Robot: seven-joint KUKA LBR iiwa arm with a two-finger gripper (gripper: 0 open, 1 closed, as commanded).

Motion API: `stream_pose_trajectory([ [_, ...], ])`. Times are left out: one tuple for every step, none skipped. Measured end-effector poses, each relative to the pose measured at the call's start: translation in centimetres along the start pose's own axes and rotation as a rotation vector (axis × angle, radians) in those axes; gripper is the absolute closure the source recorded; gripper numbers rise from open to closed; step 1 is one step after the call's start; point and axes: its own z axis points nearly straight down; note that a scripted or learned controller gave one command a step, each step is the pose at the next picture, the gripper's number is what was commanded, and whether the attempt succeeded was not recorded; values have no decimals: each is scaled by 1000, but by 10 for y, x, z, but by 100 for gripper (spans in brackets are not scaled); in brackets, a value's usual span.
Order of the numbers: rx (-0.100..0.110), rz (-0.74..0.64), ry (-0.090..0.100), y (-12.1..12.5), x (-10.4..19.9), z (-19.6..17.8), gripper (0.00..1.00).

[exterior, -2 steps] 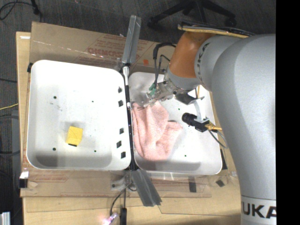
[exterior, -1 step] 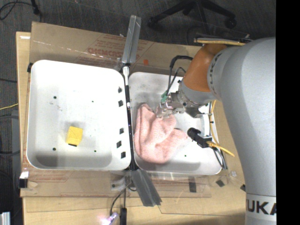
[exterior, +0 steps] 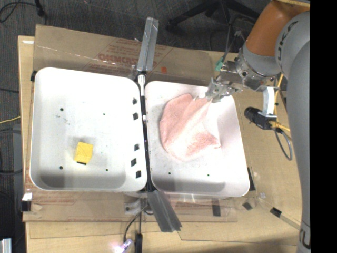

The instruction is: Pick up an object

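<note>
The gripper [exterior: 216,91] is up at the far right corner of the right bin [exterior: 238,179], fingers pinched on a corner of the pink cloth [exterior: 187,125]. That corner is drawn up into a stretched peak while the rest spreads, rumpled, down-left across the bin floor. A yellow block [exterior: 83,152] sits in the left bin [exterior: 47,83].

grey arm [exterior: 300,62], orange wrist band [exterior: 266,28], metal pincer [exterior: 217,91], yellow cable [exterior: 281,126]
</note>
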Motion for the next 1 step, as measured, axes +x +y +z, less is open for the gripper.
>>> stream_pose_trajectory([
  [0, 351, 0, -32, 13, -79, 100],
])
